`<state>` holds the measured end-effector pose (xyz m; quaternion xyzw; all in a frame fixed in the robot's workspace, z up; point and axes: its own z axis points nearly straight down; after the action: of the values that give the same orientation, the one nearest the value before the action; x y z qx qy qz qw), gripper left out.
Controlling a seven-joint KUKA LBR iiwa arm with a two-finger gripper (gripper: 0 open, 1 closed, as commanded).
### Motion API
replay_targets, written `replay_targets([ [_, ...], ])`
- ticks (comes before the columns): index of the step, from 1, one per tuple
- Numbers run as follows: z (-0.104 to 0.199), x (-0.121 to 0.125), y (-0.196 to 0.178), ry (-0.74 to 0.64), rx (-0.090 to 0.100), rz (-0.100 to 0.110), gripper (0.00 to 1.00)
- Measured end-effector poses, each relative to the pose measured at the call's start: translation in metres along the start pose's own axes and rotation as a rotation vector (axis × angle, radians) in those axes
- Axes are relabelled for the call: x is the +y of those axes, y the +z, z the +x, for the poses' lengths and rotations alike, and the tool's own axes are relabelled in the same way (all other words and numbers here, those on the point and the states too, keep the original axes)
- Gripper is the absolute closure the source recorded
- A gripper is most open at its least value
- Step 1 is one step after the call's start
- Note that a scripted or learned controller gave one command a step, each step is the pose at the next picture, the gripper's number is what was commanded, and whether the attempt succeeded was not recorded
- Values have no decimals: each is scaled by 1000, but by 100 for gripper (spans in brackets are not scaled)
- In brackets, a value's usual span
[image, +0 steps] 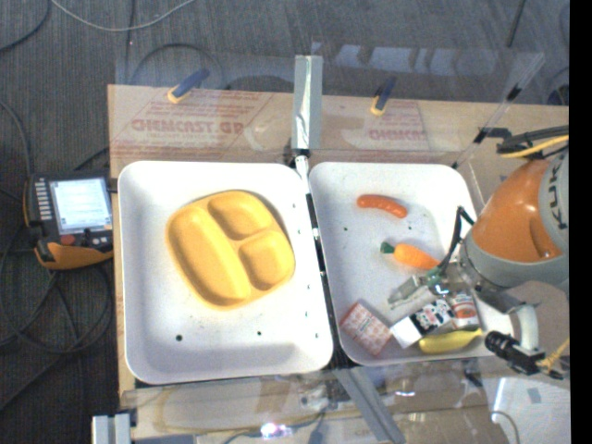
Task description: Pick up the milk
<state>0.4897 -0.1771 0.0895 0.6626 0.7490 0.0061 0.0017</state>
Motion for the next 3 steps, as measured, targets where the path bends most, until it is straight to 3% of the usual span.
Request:
replay_targets([
  [1, 10, 1, -1, 224, -13, -6, 0],
  [2, 7, -4, -133, 146, -8, 19, 0],
  [3, 13, -5, -5, 15, -3, 17, 0],
])
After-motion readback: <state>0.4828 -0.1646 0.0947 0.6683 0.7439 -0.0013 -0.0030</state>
